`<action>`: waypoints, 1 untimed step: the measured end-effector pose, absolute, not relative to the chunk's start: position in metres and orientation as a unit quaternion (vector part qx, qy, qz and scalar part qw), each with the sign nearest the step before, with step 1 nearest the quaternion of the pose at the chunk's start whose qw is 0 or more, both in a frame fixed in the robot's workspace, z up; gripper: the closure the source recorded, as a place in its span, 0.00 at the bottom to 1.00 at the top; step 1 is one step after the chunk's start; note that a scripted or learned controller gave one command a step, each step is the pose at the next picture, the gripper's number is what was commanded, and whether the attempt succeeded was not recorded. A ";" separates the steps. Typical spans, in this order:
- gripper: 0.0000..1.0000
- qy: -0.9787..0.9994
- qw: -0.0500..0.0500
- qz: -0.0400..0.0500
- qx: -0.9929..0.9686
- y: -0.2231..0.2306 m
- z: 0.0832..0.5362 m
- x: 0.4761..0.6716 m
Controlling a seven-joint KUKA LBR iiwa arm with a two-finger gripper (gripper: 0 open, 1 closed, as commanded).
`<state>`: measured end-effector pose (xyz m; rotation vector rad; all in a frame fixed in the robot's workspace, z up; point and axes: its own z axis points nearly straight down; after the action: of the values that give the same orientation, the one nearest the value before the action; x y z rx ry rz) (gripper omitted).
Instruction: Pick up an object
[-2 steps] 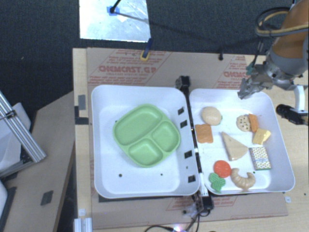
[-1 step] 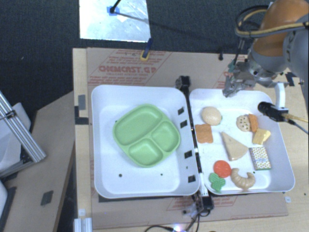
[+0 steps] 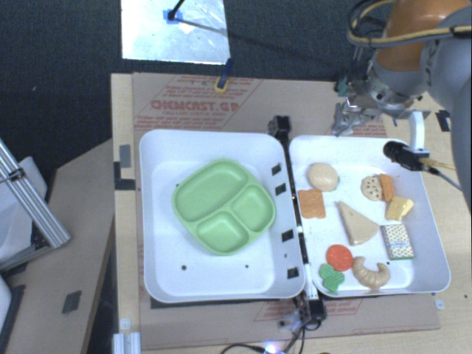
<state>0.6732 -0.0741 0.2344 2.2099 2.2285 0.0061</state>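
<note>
A worktop seen from above at a slant carries two shallow white bins side by side. The left bin holds a light green divided plate, lying flat with three compartments and turned diagonally.

The right bin holds a scatter of small toy foods, spread apart so each could be reached alone: a round beige bun near the top left, an orange cracker just below it, a pale cheese wedge in the middle, a cookie touching an orange piece, a yellow block, a patterned wafer, a red tomato slice, green broccoli and a tan croissant along the near edge.

The arm reaches in from the right, and its pincer hangs above the far rim of the right bin, apart from every item. Nothing sits in it; whether it is open or closed cannot be told.

No object seems chosen yet. The bun is nearest the pincer. The cheese wedge's long axis runs diagonally, its tip pointing to the upper left. The croissant lies roughly left to right.
</note>
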 end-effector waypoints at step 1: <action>1.00 0.707 0.001 0.000 0.707 -0.079 0.233 0.661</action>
<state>0.6610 -0.0785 0.2329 2.2189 2.2212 0.0008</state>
